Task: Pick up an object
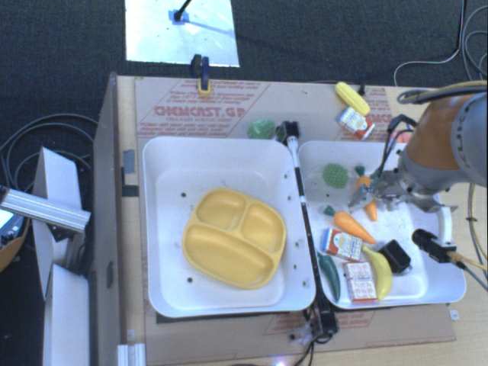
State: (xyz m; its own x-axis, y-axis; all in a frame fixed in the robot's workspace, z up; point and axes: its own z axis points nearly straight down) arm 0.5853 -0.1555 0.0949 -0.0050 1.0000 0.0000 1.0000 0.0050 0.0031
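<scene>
Nearest the lens, a red-and-white carton (360,280) lies flat in the front of the right bin (442,284), touching a yellow banana (379,271) on its right. A dark green pepper (329,274) lies along the bin's left wall. Just behind them sit a second printed carton (343,244), a black block (396,256) and a long orange carrot (353,226) lying at a slant. A small orange piece (371,212), short and stubby, lies on the white floor right at the tip of the gripper (370,197). The gripper hangs low over the middle of this bin. Whether it is open or closed on anything cannot be told from here. A knobbly green ball (335,175) rests near the back wall.

Brown cardboard (229,101) printed with red letters covers the bench. On it, behind the bins, lie a yellow corn cob (352,97), another small carton (355,122) and a crumpled green thing (261,130). A clamp (201,71) grips the far edge. Dark carpet (61,44) surrounds the bench, with a shiny metal sheet (181,21) on it and black cables (38,139) looping at the left.

In the left bin (164,204) lies a yellow divided plate (235,237).
</scene>
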